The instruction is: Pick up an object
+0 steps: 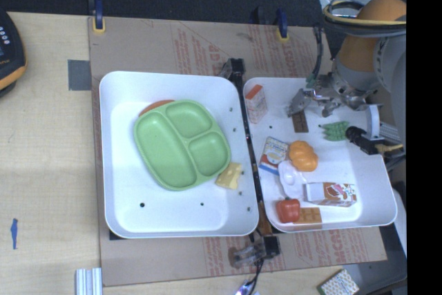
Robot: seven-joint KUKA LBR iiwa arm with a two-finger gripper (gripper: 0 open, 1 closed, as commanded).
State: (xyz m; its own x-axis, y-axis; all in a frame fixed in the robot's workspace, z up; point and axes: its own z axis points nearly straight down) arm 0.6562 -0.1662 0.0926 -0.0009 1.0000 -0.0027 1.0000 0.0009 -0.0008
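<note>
The metal jaws of the gripper are seen spread apart over the right bin near its far edge, with nothing between them. A rounded orange object lies mid-bin; small items beside it are hard to make out.

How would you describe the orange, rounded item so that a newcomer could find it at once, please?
Look in the right-hand white bin, near its middle. The orange item lies just right of a small printed packet and above a white scoop. It is the bin's only plain orange, rounded lump.
</note>
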